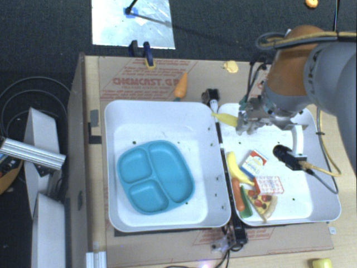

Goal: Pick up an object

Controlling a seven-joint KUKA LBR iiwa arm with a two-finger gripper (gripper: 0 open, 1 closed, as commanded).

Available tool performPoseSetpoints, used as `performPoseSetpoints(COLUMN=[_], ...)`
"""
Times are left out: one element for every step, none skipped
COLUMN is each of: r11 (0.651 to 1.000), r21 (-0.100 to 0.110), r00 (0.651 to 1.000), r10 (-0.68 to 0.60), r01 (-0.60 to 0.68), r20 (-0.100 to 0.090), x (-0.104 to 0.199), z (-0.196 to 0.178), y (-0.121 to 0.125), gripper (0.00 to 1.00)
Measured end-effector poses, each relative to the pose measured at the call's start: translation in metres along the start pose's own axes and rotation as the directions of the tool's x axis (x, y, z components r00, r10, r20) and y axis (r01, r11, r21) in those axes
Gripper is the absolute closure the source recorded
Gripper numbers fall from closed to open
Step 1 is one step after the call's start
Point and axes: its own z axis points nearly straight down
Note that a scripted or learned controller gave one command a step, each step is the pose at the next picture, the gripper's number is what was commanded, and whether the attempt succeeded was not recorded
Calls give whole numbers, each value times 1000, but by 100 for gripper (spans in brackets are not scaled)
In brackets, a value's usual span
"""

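My gripper (246, 126) hangs over the far left part of the right bin (321, 202), just right of a yellow piece (225, 119) that lies by the bin's far left rim. Nearer the front lie a banana (236, 169), a small red, white and yellow carton (252, 164), a pink checked packet (270, 185), an orange stick (240, 198) and a toy pizza slice (264, 205). Nothing shows between the gripper's tips.
The left bin (128, 119) holds a blue divided plate (154, 176). On the cardboard behind the bins lie an orange carrot (180, 86), a yellow lump (231, 67) and a blue clamp (147, 51). The divider between the bins (222, 155) runs close to the banana.
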Motion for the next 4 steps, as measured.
performPoseSetpoints(r11=[1000,1000,1000,1000], r21=[3,9,5,6], r00=[1000,1000,1000,1000], r10=[-3,11,7,13], r01=[3,-11,-7,-13], r20=[-1,3,2,4], x=[71,39,41,-3], z=[5,5,5,5], y=[12,-44,-42,-61], gripper=[100,100,0,0])
